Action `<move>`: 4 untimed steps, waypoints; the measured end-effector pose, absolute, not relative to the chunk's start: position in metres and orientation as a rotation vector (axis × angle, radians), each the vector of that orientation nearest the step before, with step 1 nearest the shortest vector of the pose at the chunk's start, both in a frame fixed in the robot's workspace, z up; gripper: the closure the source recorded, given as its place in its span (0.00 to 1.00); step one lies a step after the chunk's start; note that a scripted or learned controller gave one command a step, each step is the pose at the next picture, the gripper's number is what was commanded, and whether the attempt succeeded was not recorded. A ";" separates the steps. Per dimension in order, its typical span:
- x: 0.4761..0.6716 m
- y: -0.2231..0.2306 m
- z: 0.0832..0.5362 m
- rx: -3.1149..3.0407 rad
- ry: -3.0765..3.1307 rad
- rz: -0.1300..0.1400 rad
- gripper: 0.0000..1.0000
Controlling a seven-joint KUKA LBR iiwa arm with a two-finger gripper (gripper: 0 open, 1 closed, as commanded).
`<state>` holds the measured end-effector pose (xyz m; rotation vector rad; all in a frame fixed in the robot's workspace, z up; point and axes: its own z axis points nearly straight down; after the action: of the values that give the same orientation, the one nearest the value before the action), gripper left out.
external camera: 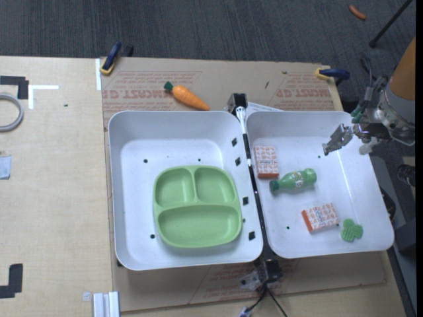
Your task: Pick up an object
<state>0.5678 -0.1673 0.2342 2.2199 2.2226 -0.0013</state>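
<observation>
The right bin (pixel 370 177) holds a red-and-white box (pixel 266 161), a green bottle (pixel 294 181) lying on its side, a second small box (pixel 320 217) and a small green toy (pixel 351 230). My gripper (pixel 347 144) hangs over the bin's upper right part, apart from all of them and to the right of the bottle. It is open and its fingers hold nothing.
A green divided plate (pixel 197 206) lies in the left bin (pixel 125 177). An orange toy carrot (pixel 187 96) rests on the cardboard behind the bins. Clamps (pixel 110 58) sit at the cardboard's far corners. The black hinge (pixel 248 177) runs between the bins.
</observation>
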 end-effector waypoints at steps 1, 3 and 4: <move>0.544 -0.100 0.105 1.816 2.564 0.000 0.00; 0.537 -0.099 0.182 1.783 2.586 0.000 0.00; 0.493 -0.152 0.092 1.791 2.581 0.000 0.00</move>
<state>0.4928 -0.1522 0.0922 1.7907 2.5808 0.0002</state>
